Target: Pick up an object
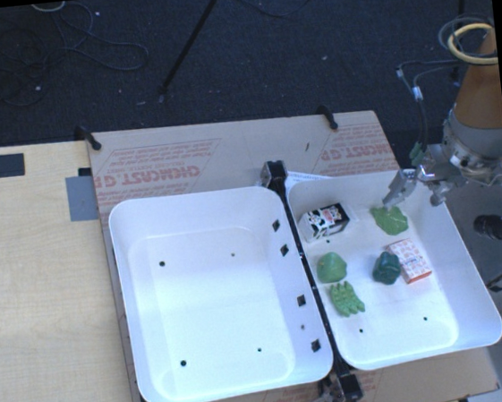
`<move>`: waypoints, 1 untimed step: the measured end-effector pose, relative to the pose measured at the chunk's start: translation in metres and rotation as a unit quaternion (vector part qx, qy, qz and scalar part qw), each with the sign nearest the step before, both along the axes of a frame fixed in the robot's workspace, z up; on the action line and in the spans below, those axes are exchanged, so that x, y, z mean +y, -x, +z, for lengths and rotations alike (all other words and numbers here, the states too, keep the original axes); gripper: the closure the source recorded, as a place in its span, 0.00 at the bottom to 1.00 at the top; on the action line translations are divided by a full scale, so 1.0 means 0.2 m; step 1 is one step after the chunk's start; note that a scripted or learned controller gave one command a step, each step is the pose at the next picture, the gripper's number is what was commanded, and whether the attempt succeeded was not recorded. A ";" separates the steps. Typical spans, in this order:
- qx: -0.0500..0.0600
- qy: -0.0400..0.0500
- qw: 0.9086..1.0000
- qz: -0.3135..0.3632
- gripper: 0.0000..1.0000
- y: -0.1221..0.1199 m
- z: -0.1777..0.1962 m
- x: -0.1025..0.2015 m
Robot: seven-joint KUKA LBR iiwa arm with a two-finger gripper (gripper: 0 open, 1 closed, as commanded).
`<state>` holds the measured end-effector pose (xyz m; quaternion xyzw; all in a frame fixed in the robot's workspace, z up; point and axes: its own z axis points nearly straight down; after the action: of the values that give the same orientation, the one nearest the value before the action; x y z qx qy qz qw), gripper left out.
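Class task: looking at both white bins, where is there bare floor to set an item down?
The left bin offers bare floor between all its walls. In the right bin, the near strip below the green toy is free. Its middle is crowded around the red-and-white box.

Two white bins point(198, 212), smooth plastic with a soft sheen. Beneath them a brown cardboard sheet point(183, 158), matt, printed in red. Pale wood-grain bench top point(38, 310) at left of frame, matt. Dark floor covering point(216, 55) along the top, rough and carpet-like. Green pieces point(331, 267) in the right bin look matt and rubbery; small box point(410, 260) is printed card.
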<state>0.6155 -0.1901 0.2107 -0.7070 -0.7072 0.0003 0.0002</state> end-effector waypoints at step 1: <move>-0.002 0.001 1.000 0.001 0.00 0.03 -0.64 0.07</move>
<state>0.6099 -0.1761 0.0831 -0.7063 -0.7079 -0.0004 -0.0025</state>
